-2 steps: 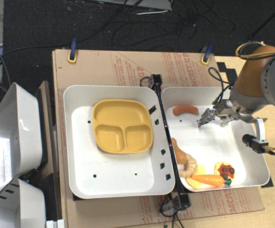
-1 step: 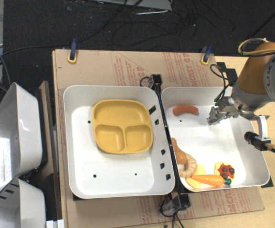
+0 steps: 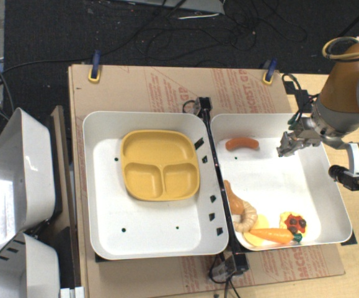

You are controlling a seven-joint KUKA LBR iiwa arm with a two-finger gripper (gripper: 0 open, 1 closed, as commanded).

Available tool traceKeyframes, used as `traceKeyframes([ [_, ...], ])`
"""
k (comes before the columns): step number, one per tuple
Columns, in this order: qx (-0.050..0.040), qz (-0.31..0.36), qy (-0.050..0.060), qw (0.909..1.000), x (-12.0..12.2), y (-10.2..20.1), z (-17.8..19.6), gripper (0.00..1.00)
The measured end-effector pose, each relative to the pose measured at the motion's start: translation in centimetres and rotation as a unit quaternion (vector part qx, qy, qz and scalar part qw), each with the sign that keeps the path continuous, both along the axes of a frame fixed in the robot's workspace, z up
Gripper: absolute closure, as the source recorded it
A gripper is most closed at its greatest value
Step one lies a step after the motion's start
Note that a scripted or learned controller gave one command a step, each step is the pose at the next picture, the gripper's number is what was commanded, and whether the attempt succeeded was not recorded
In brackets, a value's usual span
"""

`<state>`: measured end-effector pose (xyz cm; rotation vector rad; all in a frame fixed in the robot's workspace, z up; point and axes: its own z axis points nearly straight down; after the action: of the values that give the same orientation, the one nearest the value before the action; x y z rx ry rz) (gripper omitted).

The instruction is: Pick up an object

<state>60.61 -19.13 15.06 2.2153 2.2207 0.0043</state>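
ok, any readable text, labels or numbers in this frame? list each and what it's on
Red print on the cardboard sheet under the bins, behind the left bin: upside down, too faint to read.
Red print on the cardboard's front edge, below the right bin: upside down, blurred, not readable.
Yellow divided plate, toy food, arm: no text that I can see.

The arm (image 3: 345, 92) is grey with a broad orange band above the wrist; black cables run along it, and its end hardware is dark metal.
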Motion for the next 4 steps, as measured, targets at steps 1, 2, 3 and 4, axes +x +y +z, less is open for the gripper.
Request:
traceKeyframes([
  [1, -0.0007, -0.002, -0.001, 1.0000, -0.4, -0.9, 5.5, 1.00],
  [2, -0.0010, 0.000, -0.001, 1.0000, -0.8, -1.1, 11.7, 1.00],
  [3, 0.0014, 0.002, 0.003, 1.0000, -1.3, 3.7, 10.3, 1.00],
  [4, 0.0019, 0.003, 0.004, 1.0000, -2.0, 9.5, 9.0, 1.00],
])
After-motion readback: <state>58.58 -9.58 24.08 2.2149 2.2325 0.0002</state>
